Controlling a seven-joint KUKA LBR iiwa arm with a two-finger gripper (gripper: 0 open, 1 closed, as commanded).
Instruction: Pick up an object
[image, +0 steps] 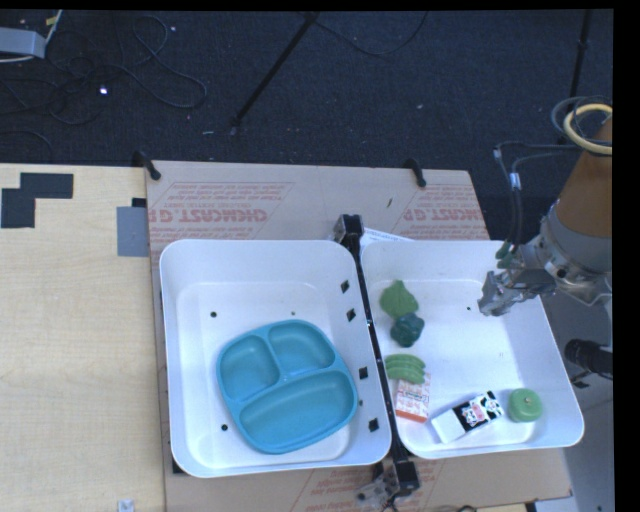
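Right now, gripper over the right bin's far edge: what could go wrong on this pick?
1. The gripper sits near the right bin's upper right wall, apart from every item; closing here would likely grab nothing.
2. The green toy and dark teal piece touch, so a grasp may nudge or catch both.
3. The snack packet lies flat beside the divider, leaving little finger room.

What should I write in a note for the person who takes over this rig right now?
Gripper: over the right white bin, near its far right edge; nothing seen between its fingers.
Right bin: light green leafy toy, dark teal lump, green ridged pod, orange-white packet, black-and-white carton, round green disc.
Left white bin: blue divided plastic plate.
Done: nothing picked.
Left: choose an object, descend, grasp, lift.
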